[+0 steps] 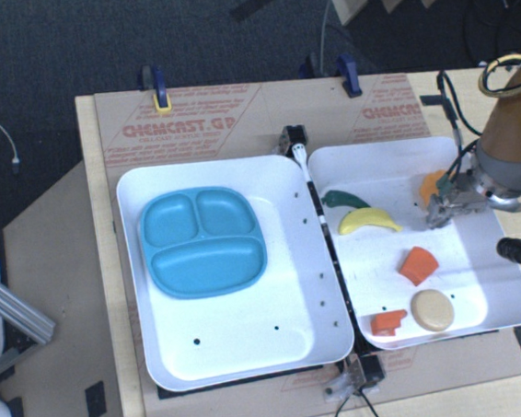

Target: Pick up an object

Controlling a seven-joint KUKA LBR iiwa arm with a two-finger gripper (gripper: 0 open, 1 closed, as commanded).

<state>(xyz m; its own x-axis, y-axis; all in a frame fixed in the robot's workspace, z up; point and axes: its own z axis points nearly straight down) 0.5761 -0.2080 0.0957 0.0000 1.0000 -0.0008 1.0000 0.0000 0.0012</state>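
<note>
Orange piece [431, 185] under the gripper [441, 212] is the likely target: it sits in the right bin [494, 313], near the far right part, mostly hidden by the wrist.

1. Handling (judged): looks like a small toy food item, prob. light, stiff plastic, smooth, so may slip. Not fragile.
2. Grip point: too little shows to pick one; take hold across the narrow width, near the middle.
3. Axis: long axis and heading can't be read, since the arm covers most of the piece.
4. Gripper state: low over the bin floor, beside the piece; can't tell its opening, or whether anything is held.
5. Alt. targets in same bin: banana [368, 222], long axis approx. left-right in view, just beside green piece [344, 199]; orange block [418, 265]; tan round piece [432, 311].
</note>
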